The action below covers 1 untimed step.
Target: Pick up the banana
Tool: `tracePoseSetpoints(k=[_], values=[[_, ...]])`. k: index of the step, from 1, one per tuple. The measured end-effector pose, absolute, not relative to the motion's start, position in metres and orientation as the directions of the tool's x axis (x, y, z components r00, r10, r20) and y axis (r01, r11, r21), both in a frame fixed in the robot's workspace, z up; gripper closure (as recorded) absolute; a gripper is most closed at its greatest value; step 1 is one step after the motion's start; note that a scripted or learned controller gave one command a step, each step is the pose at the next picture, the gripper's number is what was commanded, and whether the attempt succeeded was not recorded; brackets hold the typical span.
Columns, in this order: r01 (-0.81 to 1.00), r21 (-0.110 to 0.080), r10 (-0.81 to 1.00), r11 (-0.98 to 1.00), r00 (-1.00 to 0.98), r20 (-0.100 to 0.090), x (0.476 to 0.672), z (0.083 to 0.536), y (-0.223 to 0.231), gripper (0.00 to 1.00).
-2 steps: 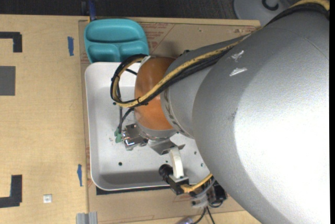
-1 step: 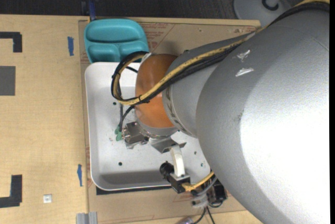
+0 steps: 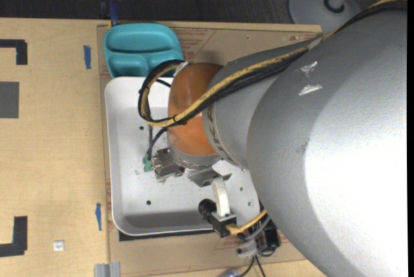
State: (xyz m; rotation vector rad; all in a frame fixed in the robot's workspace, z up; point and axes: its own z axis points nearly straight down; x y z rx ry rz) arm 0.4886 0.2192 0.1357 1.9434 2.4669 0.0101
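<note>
Arm [image 3: 323,140]: big grey body reaching in from the right, covering most of the right side and much of the bin
Desk [image 3: 52,140]: tan surface with black markings and blue tape bits at left
Bin [image 3: 123,159]: shallow, white, its left and lower parts bare
Orange band [image 3: 191,114]: above the wrist, over the bin's middle
Blue tray [image 3: 139,49]: teal, touching the bin's upper edge
Cable [image 3: 155,101]: black and yellow, looping left of the band
Hand: cannot tell its state, hidden beneath the wrist
Banana: cannot tell where it lies
</note>
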Motion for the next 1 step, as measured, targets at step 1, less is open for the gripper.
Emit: tracePoseSetpoints(k=[1], values=[[0.972, 0.007, 0.972, 0.235, -0.235, 0.003, 0.4889, 0.1454, 0.2196, 1.0]])
